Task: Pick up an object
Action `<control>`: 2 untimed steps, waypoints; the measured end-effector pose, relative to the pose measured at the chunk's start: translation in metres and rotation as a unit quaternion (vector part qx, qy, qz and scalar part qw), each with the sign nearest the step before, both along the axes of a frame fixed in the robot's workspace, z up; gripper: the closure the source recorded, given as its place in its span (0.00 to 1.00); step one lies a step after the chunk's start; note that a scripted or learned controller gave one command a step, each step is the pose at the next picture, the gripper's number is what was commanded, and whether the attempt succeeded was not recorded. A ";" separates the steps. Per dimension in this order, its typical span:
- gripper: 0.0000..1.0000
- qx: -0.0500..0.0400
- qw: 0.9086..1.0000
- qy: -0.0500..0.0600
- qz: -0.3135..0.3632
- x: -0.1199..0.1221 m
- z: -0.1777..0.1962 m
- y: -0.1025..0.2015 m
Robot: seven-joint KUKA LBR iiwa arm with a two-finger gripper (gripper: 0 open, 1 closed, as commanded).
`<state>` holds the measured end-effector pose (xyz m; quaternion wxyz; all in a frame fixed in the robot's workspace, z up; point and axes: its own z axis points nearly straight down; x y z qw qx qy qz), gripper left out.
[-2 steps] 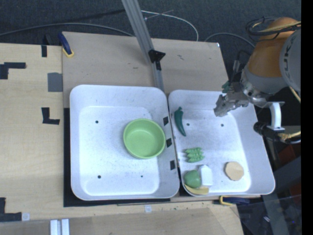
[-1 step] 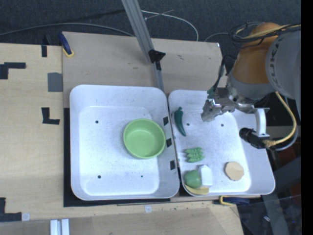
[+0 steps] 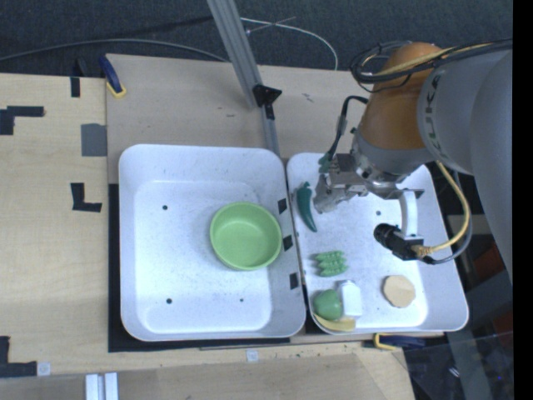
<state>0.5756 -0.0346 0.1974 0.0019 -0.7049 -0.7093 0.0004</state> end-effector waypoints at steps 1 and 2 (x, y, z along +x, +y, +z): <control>1.00 0.000 1.000 -0.001 0.000 -0.010 0.013 0.047; 1.00 0.000 1.000 0.000 0.001 -0.016 0.014 0.095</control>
